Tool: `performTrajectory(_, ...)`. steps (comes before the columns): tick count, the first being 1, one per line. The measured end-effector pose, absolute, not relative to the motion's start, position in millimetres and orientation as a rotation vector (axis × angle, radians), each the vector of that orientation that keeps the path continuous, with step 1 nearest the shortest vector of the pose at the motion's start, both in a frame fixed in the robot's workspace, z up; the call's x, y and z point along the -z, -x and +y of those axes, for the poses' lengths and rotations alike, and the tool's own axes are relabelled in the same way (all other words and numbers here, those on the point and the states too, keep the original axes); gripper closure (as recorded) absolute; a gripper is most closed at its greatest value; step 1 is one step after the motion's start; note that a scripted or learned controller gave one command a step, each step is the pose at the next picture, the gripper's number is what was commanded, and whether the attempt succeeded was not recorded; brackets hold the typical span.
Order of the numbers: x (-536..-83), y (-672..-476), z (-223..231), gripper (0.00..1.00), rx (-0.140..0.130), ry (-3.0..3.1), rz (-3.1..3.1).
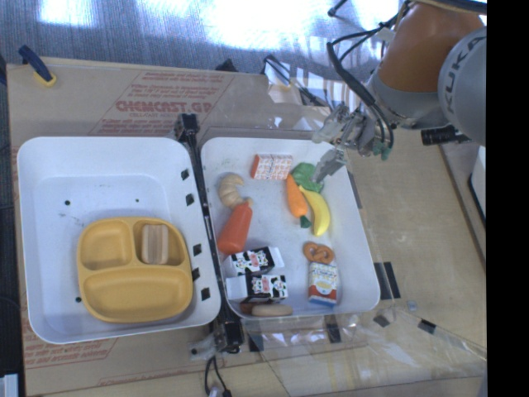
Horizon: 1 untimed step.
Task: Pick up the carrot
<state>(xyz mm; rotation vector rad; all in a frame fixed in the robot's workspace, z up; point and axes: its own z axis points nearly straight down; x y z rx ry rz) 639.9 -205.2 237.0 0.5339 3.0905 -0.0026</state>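
The carrot (296, 198), orange with a green leafy top (305, 174), lies in the right bin (357, 236), in its far right part. It rests against a yellow banana (319, 212) on its right. My gripper (327, 150) hangs over the bin's far right corner, just above and to the right of the carrot's green top. It looks open and nothing sits between its fingers. The lower finger (331, 164) points down toward the leafy top and stands apart from the carrot.
The right bin also holds a cracker box (271, 166), a bread roll (230, 188), a red bottle (235, 227), a pretzel (318, 252), a juice box (324, 281), two milk cartons (256, 260) and a sausage (271, 309). The left bin (50, 180) holds a yellow divided tray (135, 292).
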Motion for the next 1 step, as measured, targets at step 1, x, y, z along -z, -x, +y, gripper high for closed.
performTrajectory(1,-89.4,-633.7,-199.7,0.0,0.001,-0.515,3.101)
